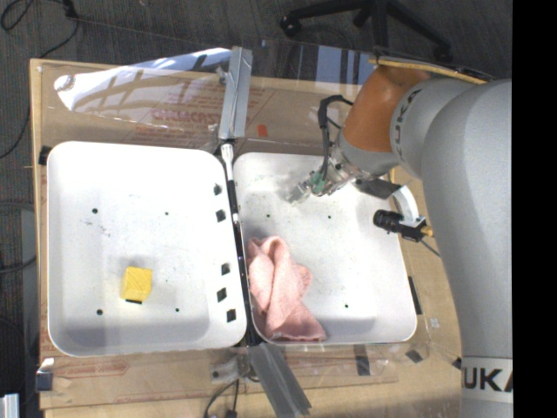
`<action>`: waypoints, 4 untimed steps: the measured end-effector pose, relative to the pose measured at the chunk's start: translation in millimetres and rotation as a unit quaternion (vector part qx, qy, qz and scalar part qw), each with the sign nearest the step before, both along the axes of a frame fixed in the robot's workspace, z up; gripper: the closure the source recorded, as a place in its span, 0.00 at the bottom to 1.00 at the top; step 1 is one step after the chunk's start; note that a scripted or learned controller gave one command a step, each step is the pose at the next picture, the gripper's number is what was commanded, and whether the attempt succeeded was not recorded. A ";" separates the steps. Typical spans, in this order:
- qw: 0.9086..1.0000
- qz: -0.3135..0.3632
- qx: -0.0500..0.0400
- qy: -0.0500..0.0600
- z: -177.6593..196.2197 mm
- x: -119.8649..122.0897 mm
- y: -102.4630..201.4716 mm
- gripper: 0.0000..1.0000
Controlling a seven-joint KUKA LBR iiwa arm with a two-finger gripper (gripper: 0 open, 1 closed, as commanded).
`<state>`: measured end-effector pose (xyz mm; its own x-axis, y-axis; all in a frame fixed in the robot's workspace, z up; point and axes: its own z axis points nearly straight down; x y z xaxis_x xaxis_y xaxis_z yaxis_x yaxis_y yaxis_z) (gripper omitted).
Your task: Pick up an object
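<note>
Colours: both bins white, left bin (130, 172) and right bin (365, 268), each with a few small dark specks on the floor. Yellow block (137, 284) at 7 o'clock in the left bin. Pink cloth (278, 287), plain, at 7 o'clock in the right bin. Arm (461, 190) grey, orange band (374, 116) above the wrist. Worktop (287, 103) brown cardboard tone with faded red print.

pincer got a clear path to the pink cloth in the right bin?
Probably yes. The pink cloth lies uncovered against the right bin's left wall, and the pincer hovers near the same bin's far edge, with bare bin floor between them.
</note>
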<state>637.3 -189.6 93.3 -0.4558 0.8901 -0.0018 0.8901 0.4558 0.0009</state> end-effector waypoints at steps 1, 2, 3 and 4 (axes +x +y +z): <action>0.993 -0.121 0.000 0.001 -0.6 20.2 15.4 1.00; 0.993 -0.120 0.005 0.010 -3.2 17.7 20.4 0.00; 1.000 -0.010 -0.005 -0.001 1.6 -22.7 78.4 0.00; 1.000 -0.014 0.000 0.001 -0.9 -14.0 51.9 0.00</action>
